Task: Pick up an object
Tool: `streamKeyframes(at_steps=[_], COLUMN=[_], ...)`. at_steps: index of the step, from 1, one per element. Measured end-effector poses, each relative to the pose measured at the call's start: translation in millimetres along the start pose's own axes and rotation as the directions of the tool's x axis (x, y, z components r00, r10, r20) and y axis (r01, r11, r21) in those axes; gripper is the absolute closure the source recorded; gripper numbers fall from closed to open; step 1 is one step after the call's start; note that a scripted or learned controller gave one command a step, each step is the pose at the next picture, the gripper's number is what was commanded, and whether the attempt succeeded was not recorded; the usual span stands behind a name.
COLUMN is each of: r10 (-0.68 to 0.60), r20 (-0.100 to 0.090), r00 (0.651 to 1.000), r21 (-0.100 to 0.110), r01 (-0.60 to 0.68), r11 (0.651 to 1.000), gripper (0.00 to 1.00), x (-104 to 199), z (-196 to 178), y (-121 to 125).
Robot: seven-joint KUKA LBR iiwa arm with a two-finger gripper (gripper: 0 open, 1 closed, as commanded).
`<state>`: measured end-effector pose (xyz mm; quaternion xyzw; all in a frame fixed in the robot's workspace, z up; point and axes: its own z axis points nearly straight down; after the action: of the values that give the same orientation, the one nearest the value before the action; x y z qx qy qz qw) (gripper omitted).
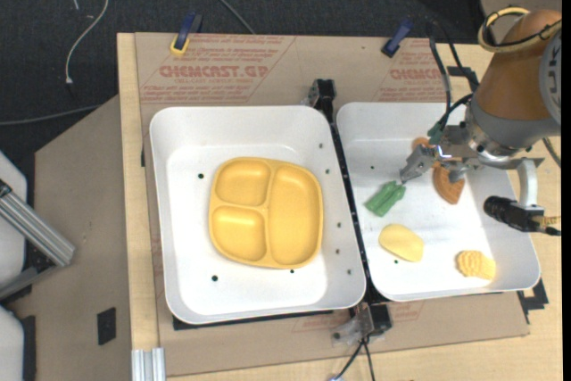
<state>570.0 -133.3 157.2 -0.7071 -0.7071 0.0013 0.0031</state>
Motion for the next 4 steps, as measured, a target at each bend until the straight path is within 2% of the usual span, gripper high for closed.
streamKeyframes(at_steps=[1,2,3,4], r10=[0.000,0.000,-0.001,-0.001], r20=[0.000,-0.002,-0.001,0.004], r00=[1.000,1.000,1.000,1.000], r21=[0.000,-0.009,-0.017,-0.011], r01=[0.000,0.000,0.001,0.001], r11=[1.000,1.000,1.000,1.000], gripper=[0.00,0.00,1.00,1.00], x=[2.8,3.7,4.2,0.7], z=[42.7,68.2,54.6,9.5], y=[1.9,5.1,7.3,12.8])
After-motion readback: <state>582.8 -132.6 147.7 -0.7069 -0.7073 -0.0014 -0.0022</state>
